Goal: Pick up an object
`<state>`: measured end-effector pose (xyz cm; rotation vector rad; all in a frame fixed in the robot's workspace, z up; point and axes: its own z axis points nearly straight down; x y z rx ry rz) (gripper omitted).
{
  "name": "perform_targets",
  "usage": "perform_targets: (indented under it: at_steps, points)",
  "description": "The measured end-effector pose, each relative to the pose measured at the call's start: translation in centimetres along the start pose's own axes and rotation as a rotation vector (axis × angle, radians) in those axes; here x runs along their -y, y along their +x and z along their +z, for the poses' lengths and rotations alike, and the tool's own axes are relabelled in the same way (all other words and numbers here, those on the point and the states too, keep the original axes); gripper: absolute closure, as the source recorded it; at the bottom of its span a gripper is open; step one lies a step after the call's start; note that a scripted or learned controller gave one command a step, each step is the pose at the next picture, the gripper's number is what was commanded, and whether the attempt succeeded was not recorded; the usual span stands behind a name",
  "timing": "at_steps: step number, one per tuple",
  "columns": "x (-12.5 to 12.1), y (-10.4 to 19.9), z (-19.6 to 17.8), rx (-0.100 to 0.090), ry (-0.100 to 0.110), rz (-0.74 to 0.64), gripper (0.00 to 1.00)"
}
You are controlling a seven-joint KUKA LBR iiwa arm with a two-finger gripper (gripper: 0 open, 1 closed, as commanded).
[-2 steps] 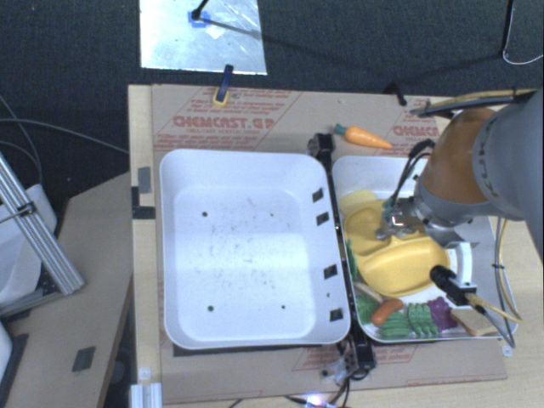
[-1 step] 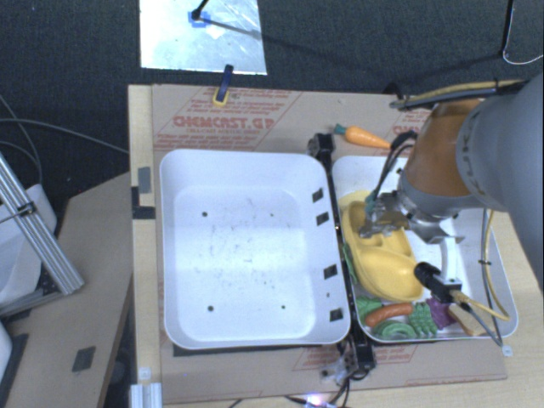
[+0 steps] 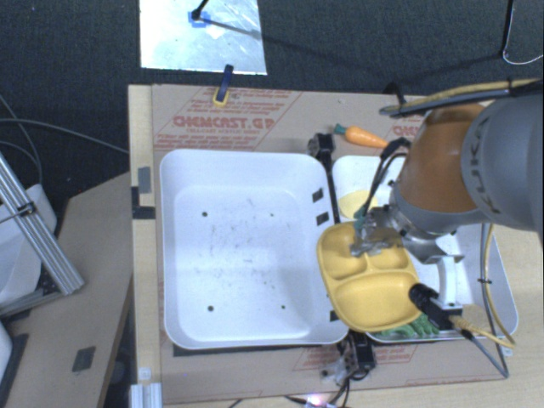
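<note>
- Two white bins on the bench: left bin (image 3: pixel 246 253) bare apart from dark specks; right bin (image 3: pixel 357 177) mostly covered by the arm.
- Nearest edge: a green item (image 3: pixel 408 330) at the right bin's bottom edge, partly under the tray; too hidden to identify.
- Yellow divided tray (image 3: pixel 370 283) lies tilted across the rim between the bins, mostly on the right bin's side.
- Gripper (image 3: pixel 367 238) sits over the tray's upper compartments, at or touching it; can't tell if the jaws are released or clenched, or if they grasp anything.
- Arm (image 3: pixel 476 168) comes in from the right; orange band above the wrist; partial "KU" lettering on the grey link.
- Carrot-like orange item (image 3: pixel 364 136) beyond the right bin, on the cardboard.
- Cardboard sheet (image 3: pixel 229 113) under the bins, red print "CHEMCAST GP".
- Blue-and-yellow item (image 3: pixel 223 86) at the cardboard's far edge.
- Farthest: shiny sheet (image 3: pixel 202 24) on the dark floor.
</note>
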<state>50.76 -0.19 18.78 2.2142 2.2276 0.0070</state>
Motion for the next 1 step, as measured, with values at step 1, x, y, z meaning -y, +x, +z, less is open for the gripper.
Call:
perform_targets:
  at_steps: [1]
  points:
    - [-2.73,6.45,0.38,0.001,0.0,-0.004,1.0]
